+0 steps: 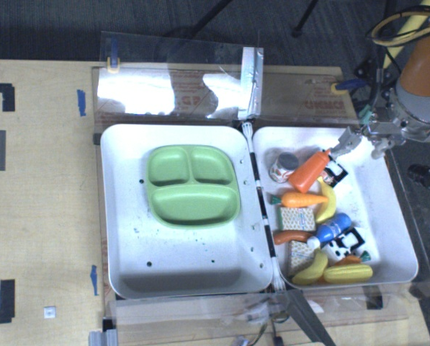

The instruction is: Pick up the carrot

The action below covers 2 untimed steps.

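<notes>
Orange carrot (304,200) lies flat (right bin, mid-pile).

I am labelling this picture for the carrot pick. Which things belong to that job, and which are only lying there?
Belongs to the job:
- carrot, lying in the right bin
- gripper, above that bin's far side

Only lying there:
- orange bottle
- bananas
- blue bottle
- hot dog
- green divided plate, in the left bin

You see a bright, even light from above. Strong glare lies on the clear plastic sheet (175,85) behind the two shallow white bins (121,193). The shadows are soft, and the dark floor at the top is dim. The whole picture is slightly soft and grainy.
</notes>
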Each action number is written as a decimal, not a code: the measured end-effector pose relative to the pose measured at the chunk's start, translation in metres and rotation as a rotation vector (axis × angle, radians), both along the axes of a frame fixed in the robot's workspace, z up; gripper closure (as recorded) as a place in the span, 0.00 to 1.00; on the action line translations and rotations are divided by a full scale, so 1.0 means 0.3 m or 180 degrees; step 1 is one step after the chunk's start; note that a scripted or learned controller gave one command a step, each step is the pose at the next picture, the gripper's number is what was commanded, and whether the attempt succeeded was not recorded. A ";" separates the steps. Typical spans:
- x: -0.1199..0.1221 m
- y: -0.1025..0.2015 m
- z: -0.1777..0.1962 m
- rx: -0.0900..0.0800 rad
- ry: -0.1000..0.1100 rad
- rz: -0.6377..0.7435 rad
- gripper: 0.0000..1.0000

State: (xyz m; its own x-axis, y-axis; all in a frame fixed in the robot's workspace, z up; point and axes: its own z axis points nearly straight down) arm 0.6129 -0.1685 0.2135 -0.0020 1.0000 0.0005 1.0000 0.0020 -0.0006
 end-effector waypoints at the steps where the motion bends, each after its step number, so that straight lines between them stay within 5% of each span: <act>1: -0.136 0.162 -0.250 0.0003 0.0000 0.1407 0.00; 2: -0.165 0.201 -0.396 -0.0012 -0.0054 0.1678 0.00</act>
